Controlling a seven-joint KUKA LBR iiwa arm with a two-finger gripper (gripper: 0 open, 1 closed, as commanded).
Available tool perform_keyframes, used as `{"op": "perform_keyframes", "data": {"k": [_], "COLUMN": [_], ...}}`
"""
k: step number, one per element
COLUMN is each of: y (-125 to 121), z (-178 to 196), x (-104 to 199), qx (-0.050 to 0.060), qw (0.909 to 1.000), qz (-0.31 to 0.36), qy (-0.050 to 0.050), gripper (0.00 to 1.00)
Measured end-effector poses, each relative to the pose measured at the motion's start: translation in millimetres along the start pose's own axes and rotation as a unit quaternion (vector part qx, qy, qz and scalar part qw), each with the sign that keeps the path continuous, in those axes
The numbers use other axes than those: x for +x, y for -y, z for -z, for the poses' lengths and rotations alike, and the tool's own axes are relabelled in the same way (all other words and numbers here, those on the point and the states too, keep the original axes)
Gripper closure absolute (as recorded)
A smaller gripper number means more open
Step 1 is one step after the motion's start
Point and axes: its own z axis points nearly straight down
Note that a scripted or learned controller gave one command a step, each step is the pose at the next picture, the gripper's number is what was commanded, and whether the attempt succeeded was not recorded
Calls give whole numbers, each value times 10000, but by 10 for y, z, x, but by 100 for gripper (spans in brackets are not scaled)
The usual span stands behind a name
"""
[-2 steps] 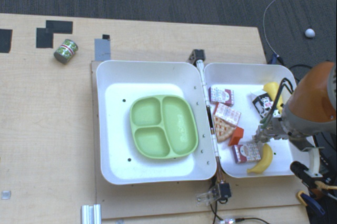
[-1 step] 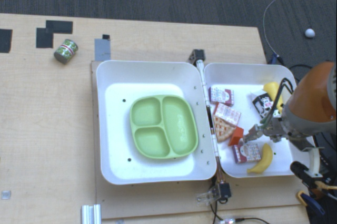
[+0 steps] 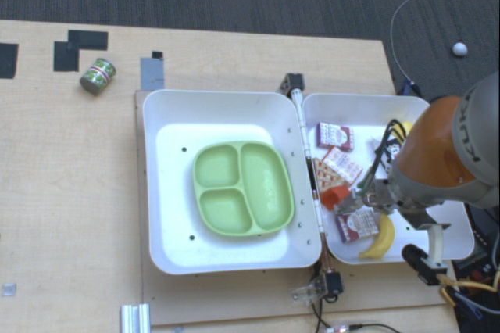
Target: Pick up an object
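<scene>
The right bin (image 3: 437, 245) holds several small things. A maroon and white box (image 3: 334, 136) lies at its back. A white and red packet (image 3: 342, 165) sits below that, and a red-orange piece (image 3: 334, 196) lies by the left wall. Near the front are a dark red packet (image 3: 358, 225) and a yellow banana (image 3: 379, 239). My gripper (image 3: 358, 202) hangs low over the bin, just right of the red-orange piece and above the dark red packet. The grey arm with its orange band (image 3: 433, 148) hides the right half of the bin.
The left bin (image 3: 168, 191) holds a green divided plate (image 3: 242, 188). A small can (image 3: 97, 76) lies on the bench at far left, near black patches (image 3: 78, 50). A yellow and black object (image 3: 394, 132) peeks out beside the arm. Cables run along the bench's front right.
</scene>
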Motion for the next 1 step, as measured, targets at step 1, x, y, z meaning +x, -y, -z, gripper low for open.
{"op": "perform_keyframes", "data": {"k": [1], "y": [-24], "z": [112], "x": [5], "qx": [-31], "qw": [10000], "qz": [9], "qy": [-1], "gripper": [100]}}
